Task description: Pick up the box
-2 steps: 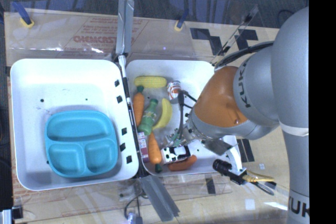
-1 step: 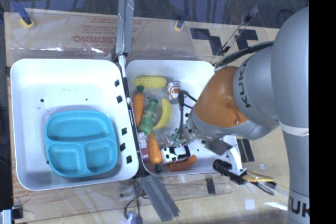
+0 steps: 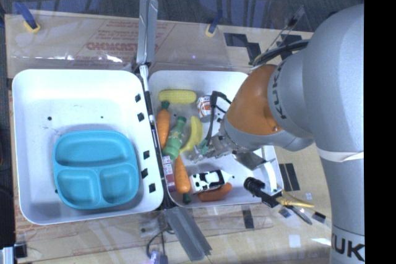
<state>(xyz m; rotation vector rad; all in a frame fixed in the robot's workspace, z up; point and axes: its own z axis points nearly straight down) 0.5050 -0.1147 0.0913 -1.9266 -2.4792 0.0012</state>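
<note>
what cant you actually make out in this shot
- Gripper: fingers too small and cluttered in the camera view to tell open or shut.
- Right bin: its right part is hidden by the arm.
- Black-and-white box: print too small to read.
- Small item by the corn: partly hidden, unidentifiable.

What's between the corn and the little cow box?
In the camera view, a banana and the tool lie between the corn and the cow box.

tray (image 3: 96, 170) in the left bin (image 3: 37, 89), box (image 3: 207, 180) (beside carrots (image 3: 181, 175)) in the right bin (image 3: 204, 76)
</note>
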